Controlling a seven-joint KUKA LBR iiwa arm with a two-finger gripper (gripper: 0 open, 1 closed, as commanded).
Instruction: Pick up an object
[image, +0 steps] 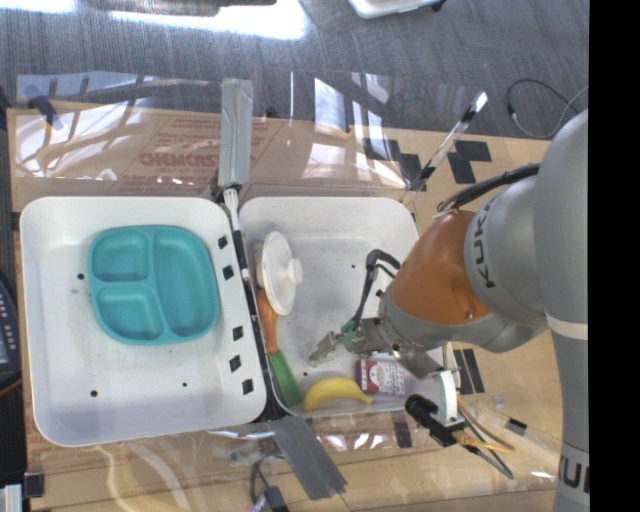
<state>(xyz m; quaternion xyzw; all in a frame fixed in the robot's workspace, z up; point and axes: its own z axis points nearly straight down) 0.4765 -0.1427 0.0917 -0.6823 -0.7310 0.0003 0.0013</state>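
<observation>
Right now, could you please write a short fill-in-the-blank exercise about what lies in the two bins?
1. The teal divided plate lies in the ____ bin.
2. The banana is ____ in colour.
3. The white lid lies in the same bin as the ____ carrot.
4. The arm's tool is above the ____ bin.

Missing words: left; yellow; orange; right

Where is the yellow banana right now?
The yellow banana lies in the right white bin, against its near edge, between the green vegetable and the small red-and-white packet.
</observation>
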